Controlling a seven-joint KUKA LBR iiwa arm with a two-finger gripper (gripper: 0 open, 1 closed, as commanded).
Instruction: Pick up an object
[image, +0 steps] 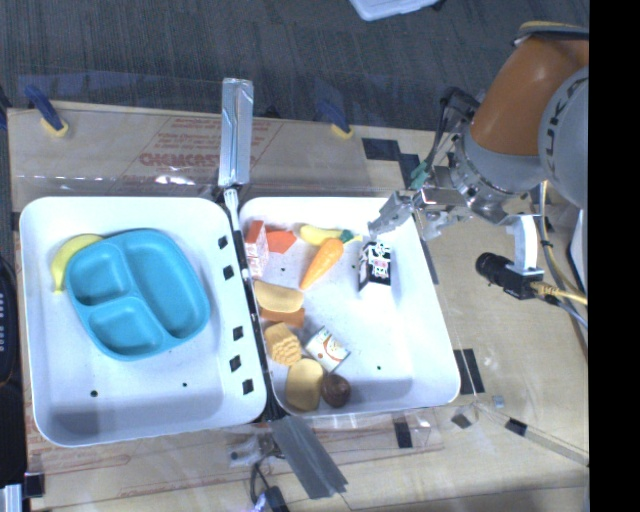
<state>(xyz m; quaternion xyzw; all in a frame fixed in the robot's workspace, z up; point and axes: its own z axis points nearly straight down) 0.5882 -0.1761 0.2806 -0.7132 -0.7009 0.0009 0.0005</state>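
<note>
The tool (377, 252) hangs over the right bin (420, 340), just beside a toy carrot (322, 262) — the left bin (40, 330) holds a blue divided plate (138, 290) and a banana (66, 256).

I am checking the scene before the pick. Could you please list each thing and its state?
Blue divided plastic tray: flat in left white bin, over a yellow banana.
Orange toy carrot: lying tilted in right white bin.
Small black-and-white carton: lying below the gripper.
Brown bread slice: lying flat.
</note>
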